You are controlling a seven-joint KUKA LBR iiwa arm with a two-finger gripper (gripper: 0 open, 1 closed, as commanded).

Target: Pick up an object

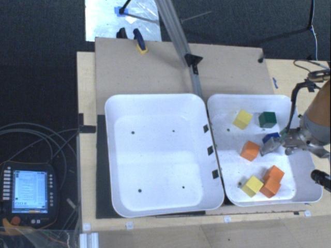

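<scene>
Down at the front of the right bin (305,192) a yellow cube (252,185) sits touching two orange blocks (272,180). Further back the gripper (271,145) hangs over a blue block (271,137), beside an orange cube (250,151); I cannot tell its grip. Green cube (267,119) and another yellow cube (242,119) lie behind.

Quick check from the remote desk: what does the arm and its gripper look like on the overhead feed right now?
The grey arm enters at the right edge, with an orange band above the wrist. A black cable loops along it. The gripper is grey metal, low over the right white bin.
</scene>
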